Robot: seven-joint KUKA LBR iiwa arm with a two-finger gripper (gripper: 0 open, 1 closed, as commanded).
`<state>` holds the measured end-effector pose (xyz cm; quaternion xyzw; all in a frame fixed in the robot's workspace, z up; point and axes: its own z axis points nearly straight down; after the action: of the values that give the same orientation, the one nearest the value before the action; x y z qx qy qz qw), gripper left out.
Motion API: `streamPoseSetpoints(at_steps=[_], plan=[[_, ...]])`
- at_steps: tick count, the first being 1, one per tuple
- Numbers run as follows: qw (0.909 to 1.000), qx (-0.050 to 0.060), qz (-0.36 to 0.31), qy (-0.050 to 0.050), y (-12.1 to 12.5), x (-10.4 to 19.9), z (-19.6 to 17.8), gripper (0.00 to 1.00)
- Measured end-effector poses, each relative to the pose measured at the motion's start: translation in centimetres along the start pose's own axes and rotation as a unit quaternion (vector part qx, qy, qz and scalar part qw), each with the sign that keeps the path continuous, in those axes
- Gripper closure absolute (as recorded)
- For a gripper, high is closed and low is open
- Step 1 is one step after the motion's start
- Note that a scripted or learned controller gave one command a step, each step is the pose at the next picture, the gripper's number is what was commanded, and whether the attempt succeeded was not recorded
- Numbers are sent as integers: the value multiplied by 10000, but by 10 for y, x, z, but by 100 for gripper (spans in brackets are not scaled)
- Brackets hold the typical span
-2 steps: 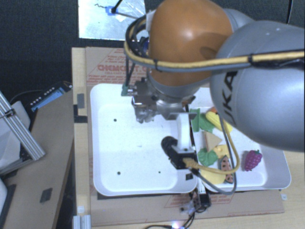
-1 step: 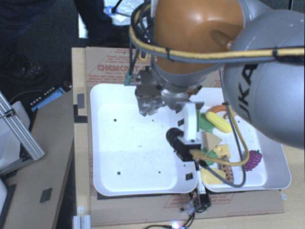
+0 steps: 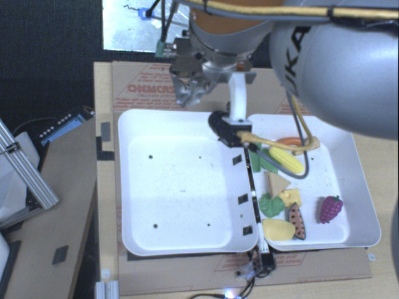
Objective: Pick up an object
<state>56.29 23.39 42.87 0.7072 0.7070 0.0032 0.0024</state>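
looming grey arm (image 3: 336, 61) hangs across the upper right, its orange band (image 3: 230, 11) just above the wrist. the corn cob (image 3: 285, 160) lies flat in the right bin (image 3: 365, 213), in its far half, close to the seam where the two bins meet. its long axis runs on a slant: one end points toward the far left and the seam, the other toward the near right. which end is the tip i cannot tell. touching the cob's left side is a green toy (image 3: 265, 161), and just beyond the cob, on its far side, an orange piece (image 3: 288, 141) peeps out. nearer the camera than the cob lie a tan wedge (image 3: 274, 182), then a green leaf (image 3: 270, 204) and a small yellow block (image 3: 290, 197) side by side, then a watermelon slice (image 3: 297, 221) and a yellow lemon (image 3: 278, 230) by the near rim. a purple berry (image 3: 330, 208) sits to the cob's near right, apart from the others. the left bin (image 3: 181, 185) lies to the cob's left. the claw (image 3: 190, 95) hangs up and to the left of the cob, over the cardboard sheet (image 3: 143, 83) on the worktop (image 3: 62, 185), past the left bin's far rim. whether it is open or shut i cannot tell; it is well apart from the cob.
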Motion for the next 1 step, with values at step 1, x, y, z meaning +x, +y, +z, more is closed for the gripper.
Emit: streamPoseSetpoints(at_steps=[1], plan=[[10000, -5, 3, -3, 110, -2, -21, 100]])
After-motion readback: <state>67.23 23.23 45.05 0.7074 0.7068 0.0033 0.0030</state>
